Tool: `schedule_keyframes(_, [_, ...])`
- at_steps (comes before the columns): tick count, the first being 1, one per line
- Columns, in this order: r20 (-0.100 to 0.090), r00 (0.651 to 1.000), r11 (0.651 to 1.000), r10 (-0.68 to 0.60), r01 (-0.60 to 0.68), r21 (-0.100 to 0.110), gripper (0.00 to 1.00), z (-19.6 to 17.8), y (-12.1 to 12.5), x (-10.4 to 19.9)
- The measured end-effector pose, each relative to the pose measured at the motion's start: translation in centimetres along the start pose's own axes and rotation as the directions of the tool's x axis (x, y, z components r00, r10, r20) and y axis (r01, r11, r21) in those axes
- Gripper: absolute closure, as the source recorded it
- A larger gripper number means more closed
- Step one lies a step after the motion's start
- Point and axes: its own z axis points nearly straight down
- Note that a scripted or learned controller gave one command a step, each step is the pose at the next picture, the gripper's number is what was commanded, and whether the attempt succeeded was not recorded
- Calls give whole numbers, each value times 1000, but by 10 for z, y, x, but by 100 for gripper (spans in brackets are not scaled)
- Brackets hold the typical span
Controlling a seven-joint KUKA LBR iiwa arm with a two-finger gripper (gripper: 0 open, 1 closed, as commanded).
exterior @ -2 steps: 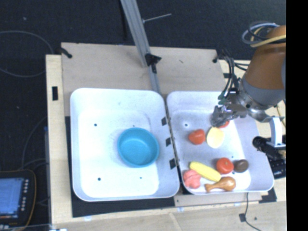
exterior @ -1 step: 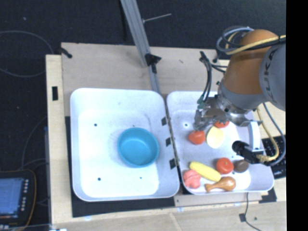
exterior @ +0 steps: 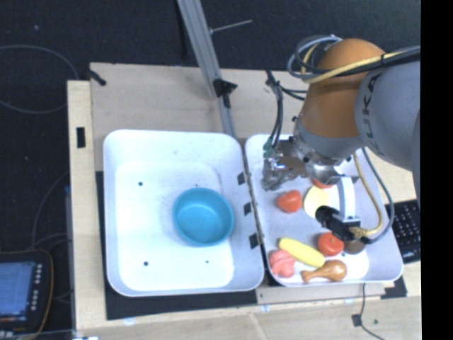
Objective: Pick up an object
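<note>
Over the right white bin we saw the metal gripper; whether it was wide or narrow we could not tell. Just beside it lay a smooth rounded orange-red toy, untouched, near a glossy yellow banana. A blue bowl sat in the left bin on the pale wooden worktop.

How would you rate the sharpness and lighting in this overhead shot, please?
Camera view: soft overall, so the pincer reads as a blurry grey mass; even lighting leaves both shallow white plastic bins bright, the left one nearly washed out; the round blue plastic bowl casts a faint shadow; the surroundings fall to near black.
</note>
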Motion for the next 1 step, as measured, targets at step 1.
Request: schedule_keyframes(1, [1, 1000, 1000, 2, -2, 8, 100, 5, -11, 42])
